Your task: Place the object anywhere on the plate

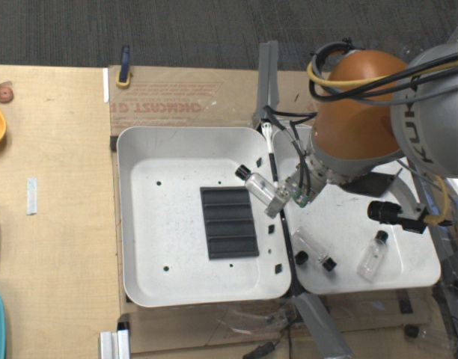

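A black ribbed plate [230,222] lies flat in the middle of the left bin [139,200]. My gripper [284,198] hangs over the divide between the two bins, just right of and above the plate's upper right corner. It is shut on a clear vial [260,188]. The vial's black cap [242,173] points up-left over the left bin. The vial is tilted and held off the floor, beside the plate rather than over it.
The right bin [408,275] holds two more clear vials, one [313,248] near its left wall with small black caps by it and one [371,260] further right. The arm's orange band [360,111] looms over the right bin's back. Small black bits dot the left bin's right wall.
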`<state>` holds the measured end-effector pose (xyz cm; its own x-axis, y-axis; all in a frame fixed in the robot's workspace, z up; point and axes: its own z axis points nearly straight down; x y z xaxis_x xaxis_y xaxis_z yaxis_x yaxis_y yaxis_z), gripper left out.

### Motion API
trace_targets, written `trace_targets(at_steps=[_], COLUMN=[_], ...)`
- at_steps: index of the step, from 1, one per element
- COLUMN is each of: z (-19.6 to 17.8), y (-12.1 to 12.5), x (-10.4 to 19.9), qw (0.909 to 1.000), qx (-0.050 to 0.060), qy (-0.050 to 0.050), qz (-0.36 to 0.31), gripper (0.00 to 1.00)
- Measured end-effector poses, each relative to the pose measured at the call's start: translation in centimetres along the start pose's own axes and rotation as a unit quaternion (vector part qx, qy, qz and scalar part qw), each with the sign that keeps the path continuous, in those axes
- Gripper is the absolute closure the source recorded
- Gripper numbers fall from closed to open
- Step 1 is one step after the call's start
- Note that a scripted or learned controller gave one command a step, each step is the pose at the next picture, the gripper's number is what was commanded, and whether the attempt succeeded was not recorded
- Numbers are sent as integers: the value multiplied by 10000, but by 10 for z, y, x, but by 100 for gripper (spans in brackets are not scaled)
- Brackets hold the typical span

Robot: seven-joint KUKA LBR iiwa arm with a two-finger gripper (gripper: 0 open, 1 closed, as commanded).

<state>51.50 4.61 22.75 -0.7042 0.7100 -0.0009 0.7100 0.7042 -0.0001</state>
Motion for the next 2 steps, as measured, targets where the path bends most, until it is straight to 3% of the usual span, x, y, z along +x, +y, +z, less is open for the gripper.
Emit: trace_targets(at_steps=[1,2], z=[-30,-24], y=[24,86], x=[77,51], qw=[9977,9965], qx=[1,10], qy=[0,3], qz=[-681,-837], gripper=[100,100])
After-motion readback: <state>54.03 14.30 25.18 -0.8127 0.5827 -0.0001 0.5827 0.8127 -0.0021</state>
